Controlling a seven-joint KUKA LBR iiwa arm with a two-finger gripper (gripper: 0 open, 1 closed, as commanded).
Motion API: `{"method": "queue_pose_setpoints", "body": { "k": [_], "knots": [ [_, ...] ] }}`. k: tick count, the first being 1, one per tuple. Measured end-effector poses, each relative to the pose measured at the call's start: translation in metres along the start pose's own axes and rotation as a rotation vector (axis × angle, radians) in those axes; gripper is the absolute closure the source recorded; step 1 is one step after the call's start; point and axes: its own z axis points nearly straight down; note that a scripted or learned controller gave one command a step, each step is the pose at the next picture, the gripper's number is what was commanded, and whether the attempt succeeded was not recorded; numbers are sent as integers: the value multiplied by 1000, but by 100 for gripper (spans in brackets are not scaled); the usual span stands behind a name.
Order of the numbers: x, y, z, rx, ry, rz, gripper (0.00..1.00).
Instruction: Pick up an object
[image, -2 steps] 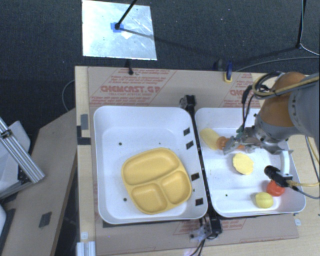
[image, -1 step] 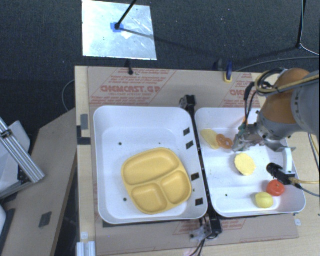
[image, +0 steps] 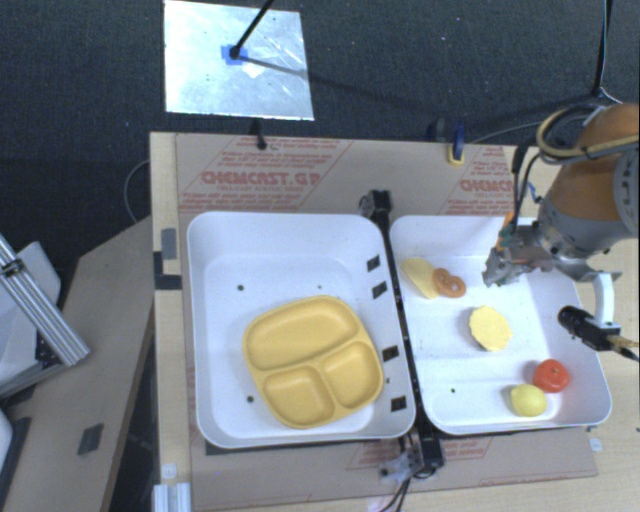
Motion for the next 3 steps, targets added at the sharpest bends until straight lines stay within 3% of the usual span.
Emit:
{"method": "queue_pose_setpoints", "body": {
  "k": [1, 2, 3],
  "knots": [
    [-10, 1, -60, 0, -1, 1, 100],
    [-10, 2, -63, 5, 1, -1, 100],
    [35, -3, -57, 7, 3, -5, 100]
  ]
}}
